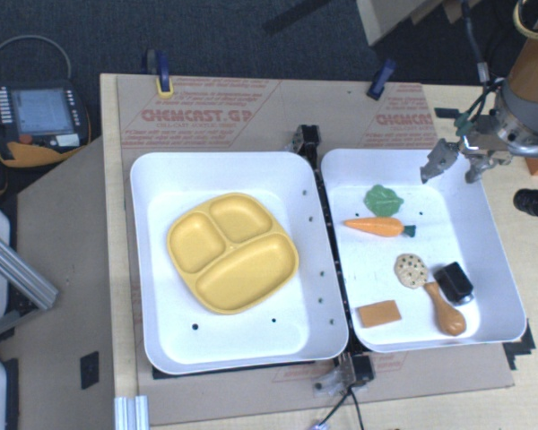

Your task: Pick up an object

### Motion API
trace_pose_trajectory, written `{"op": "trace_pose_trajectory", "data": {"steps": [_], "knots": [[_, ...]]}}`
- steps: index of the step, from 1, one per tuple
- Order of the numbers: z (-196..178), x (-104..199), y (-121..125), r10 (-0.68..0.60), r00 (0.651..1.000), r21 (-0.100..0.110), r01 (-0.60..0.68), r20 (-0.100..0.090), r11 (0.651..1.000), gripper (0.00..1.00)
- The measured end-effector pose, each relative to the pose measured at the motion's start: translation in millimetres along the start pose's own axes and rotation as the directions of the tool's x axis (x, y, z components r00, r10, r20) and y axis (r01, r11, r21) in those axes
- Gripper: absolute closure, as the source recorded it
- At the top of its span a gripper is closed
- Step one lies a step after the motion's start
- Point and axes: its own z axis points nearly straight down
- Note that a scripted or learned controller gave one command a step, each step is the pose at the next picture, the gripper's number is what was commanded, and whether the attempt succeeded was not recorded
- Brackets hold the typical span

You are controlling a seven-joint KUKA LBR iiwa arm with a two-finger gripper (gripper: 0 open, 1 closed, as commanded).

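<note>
Yellow plastic marks the divided plate [233, 252], which is set in the left bin [152, 240] with its three compartments facing up; it is turned slightly askew and fills most of the bin floor. Both bins are carried on a brown cardboard-covered surface [117, 150] printed with red lettering, and a blue-and-yellow clamp [163, 73] is seen at its far edge. Off the surface to the far left, a handheld control pendant [36, 119] with a screen is seen on the dark floor.

In the right bin [507, 285] several toy objects are laid apart from one another. A green leafy vegetable [383, 200] is found toward the far side, with an orange carrot [377, 227] lying crosswise just in front of it, its green stub pointing right. Nearer the front, a small orange-brown block [378, 313] is placed by the bin's near wall. To its right a speckled cookie [411, 270] is seen beside a brush-like tool with a black head [454, 283] and a tan handle.

At the far right corner of that bin the pincer [455, 161] is held above the rim, its two fingers spread apart with nothing between them, well apart from every object.
</note>
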Motion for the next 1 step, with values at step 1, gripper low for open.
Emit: {"op": "trace_pose_trajectory", "data": {"steps": [1], "knots": [[60.6,0.6,0.0,0.001,1.000,0.000,-0.001,0.000,1.000,0.00]]}}
